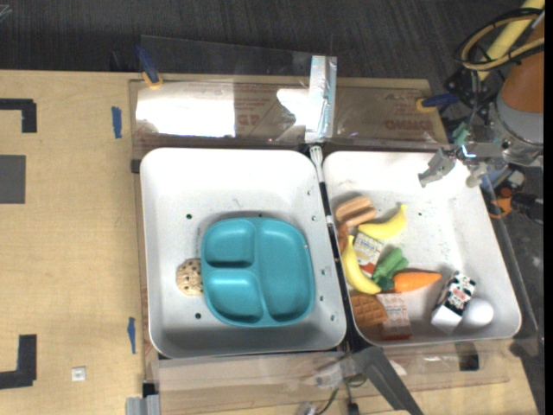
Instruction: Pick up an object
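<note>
The likeliest pick is the upper banana, lying near the middle of the right bin on top of the heap, its curve facing up and its ends free; it looks like light, stiff toy plastic, smooth and apt to slip, so a hold across its thick middle should suit best. Just beside it lie a hot dog bun, a second banana, a carrot, a waffle and a small milk carton. The jaws hang released and empty over the bin's far right corner, well apart from the heap. In the left bin a teal divided plate rests with a cookie touching its left edge. Both bins sit on the desk.
</note>
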Action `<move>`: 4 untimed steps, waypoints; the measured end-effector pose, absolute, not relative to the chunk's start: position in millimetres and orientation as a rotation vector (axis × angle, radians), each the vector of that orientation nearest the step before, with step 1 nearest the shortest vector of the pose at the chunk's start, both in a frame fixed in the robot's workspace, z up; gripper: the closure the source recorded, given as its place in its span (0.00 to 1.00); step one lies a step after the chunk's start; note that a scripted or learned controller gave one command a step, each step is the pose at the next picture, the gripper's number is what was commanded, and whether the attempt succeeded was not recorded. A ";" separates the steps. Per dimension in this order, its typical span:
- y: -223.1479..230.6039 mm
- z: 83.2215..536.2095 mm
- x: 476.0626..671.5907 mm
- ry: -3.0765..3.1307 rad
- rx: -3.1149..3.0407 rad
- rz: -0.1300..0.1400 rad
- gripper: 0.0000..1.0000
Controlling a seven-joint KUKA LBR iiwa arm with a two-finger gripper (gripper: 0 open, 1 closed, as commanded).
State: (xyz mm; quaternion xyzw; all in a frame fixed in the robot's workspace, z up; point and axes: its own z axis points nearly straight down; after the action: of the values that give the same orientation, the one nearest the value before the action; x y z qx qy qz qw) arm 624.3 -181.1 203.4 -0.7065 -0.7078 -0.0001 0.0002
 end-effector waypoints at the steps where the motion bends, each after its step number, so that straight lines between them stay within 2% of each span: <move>1: -181.1 203.4 624.3 -2.223 -2.219 0.000 0.00; 2: -151.3 88.2 629.0 -2.381 -2.060 -0.007 0.00; 3: -151.4 99.3 630.0 -2.384 -2.062 -0.009 1.00; 4: -68.7 189.2 606.2 -2.381 -2.059 -0.012 1.00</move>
State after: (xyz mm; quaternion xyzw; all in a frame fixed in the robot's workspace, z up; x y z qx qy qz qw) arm 606.2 -68.7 189.2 -0.6542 -0.7563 -0.0038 -0.0033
